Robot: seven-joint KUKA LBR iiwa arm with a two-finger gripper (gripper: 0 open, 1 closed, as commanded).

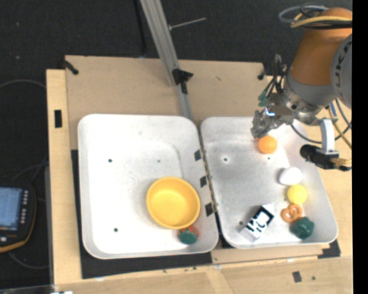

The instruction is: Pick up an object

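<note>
I read this as the approach step: my gripper point(265, 126) hangs low over the far end of the right bin point(233, 176), and nothing is lifted yet. The nearest candidate is the orange ball point(267, 144), which lies on the bin floor just on the near side of the gripper, almost under it. From this slanted angle I cannot tell whether the two touch, and how the jaws stand I cannot tell either, since the wrist hardware hides them.

Taking the orange ball as my landmark, the rest of the right bin's load sits nearer the camera: a white egg point(290, 176) a little beyond it toward the near right, then a yellow ball point(297, 194) just past the egg, then a pretzel point(291, 213) and a green lump point(303, 228) close together near the bin's near right corner. A black-and-white box point(257, 222) lies nearer still, to the left of the pretzel. Well to the left of the ball, in the left bin point(110, 164), stands a yellow bowl point(173, 202) with a small green-and-red piece point(188, 235) tucked against its near rim.

My judgement is that the next move calls for centring over the ball and descending straight (a round thing will roll off a lopsided squeeze), then closing and lifting clear.
</note>
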